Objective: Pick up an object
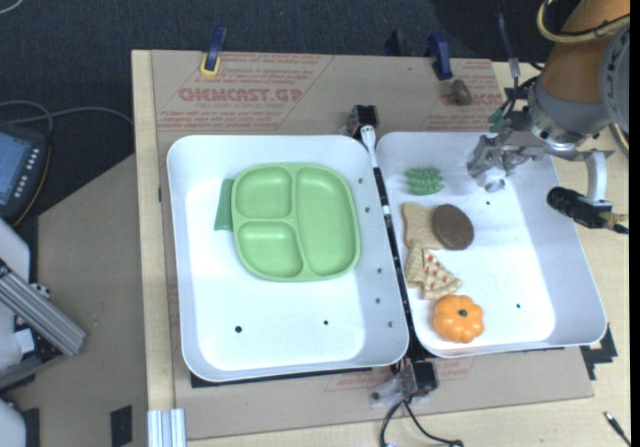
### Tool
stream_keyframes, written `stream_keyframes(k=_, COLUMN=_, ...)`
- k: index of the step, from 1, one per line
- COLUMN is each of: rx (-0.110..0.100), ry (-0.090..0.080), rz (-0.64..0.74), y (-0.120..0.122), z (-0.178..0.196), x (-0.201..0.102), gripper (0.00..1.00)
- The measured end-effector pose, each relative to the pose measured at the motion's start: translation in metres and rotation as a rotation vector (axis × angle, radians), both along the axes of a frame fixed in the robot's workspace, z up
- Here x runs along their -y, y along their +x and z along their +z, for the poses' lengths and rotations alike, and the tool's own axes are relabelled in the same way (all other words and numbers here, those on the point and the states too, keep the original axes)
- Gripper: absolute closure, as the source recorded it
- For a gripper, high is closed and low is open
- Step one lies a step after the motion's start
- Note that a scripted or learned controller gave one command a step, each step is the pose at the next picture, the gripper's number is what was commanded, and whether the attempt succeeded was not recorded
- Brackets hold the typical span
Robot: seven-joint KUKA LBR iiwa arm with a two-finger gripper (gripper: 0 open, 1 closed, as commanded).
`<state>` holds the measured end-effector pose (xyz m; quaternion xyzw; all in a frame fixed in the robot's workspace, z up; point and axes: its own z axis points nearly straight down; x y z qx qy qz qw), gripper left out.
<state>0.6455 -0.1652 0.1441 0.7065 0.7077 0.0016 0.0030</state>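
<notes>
My end effector (490,167) hangs over the far part of the right bin (560,285), near its back wall; whether it is released or clenched I cannot tell at this slant, and nothing is visible in its grip. My wrist sits above it, toward the right edge of the view, so the approach comes in from the bin's outer side and leaves the stock unobstructed.

The candidate objects all lie in the right bin, grouped along its left half:
- a small green leafy item (423,180), nearest to my end effector, just to its left and apart from the rest
- a brown round piece (453,227), resting on a tan cracker-like slab (417,223)
- a pizza-slice toy (436,275), touching the slab
- an orange pumpkin (457,318), nearest the front wall

I judge the green item the easiest target, because it lies alone.

The left bin (200,325) holds a green divided tray (296,221). Both bins rest side by side on the surface (160,95), which keeps them within my reach
</notes>
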Motion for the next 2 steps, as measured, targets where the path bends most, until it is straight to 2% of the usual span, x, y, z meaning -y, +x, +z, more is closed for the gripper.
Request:
stream_keyframes(k=1, rx=0.001, ry=-0.001, rz=-0.001, y=0.010, z=0.057, x=0.005, gripper=1.00)
stream_keyframes(k=2, rx=-0.001, ry=0.000, rz=-0.001, y=0.011, z=0.083, x=0.005, gripper=1.00)
